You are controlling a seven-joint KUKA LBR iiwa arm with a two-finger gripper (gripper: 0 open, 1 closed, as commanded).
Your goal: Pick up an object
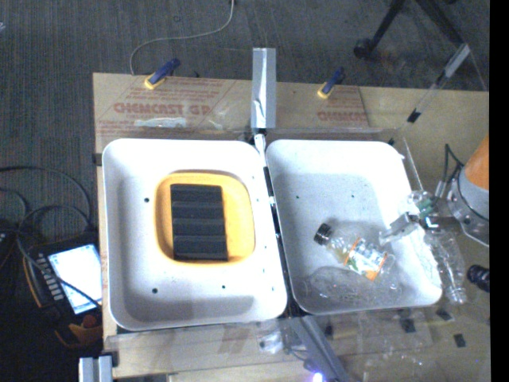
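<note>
Robot lab: clamped bench (111,94), 2 white bins (119,213), floor cables (48,181), office-chair base (406,14).

Bins (127,173): matt white plastic. Bottle (350,249): clear glossy plastic, paper label. Sponge (205,217): yellow foam, rough black pad. Bench (119,110): bare wood.

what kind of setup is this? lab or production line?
Most likely a lab test bench: two white bins clamped side by side on a board, blue clamps at the back, office chair base on carpet, tablet on the floor.

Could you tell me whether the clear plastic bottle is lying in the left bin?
No, the clear plastic bottle lies in the right white bin.
</note>
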